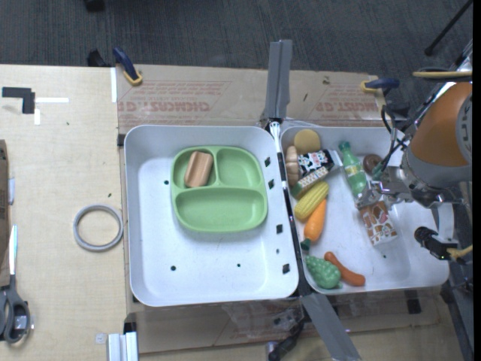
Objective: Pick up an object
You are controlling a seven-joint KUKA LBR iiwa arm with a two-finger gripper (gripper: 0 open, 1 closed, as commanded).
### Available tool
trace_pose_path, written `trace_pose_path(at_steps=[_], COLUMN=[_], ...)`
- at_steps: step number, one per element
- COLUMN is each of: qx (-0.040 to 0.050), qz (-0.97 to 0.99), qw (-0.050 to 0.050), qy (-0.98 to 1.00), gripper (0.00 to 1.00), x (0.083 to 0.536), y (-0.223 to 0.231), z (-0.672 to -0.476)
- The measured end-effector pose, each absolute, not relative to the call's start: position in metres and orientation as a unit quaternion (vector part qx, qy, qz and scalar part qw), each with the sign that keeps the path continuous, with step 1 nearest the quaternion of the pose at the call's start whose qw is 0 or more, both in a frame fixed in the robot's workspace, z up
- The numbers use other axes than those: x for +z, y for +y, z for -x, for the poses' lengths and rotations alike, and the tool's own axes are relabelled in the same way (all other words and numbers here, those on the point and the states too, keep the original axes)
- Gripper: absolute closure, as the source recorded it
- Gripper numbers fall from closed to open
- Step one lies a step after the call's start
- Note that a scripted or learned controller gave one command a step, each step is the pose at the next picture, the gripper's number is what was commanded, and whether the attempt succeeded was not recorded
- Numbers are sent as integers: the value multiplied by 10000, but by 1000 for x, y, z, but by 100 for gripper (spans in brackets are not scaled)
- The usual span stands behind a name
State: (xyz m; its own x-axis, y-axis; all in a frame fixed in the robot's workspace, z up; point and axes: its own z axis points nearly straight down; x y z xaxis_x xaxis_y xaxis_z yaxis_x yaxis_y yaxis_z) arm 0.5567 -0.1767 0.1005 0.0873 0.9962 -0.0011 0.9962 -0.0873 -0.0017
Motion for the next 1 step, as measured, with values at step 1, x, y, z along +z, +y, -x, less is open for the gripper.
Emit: trace_pose_path(at_steps=[1], qx=[11], qz=[7976], qw=[-5], qy=[-6032], gripper=[100], x=[201], y=[-109], z=[-656])
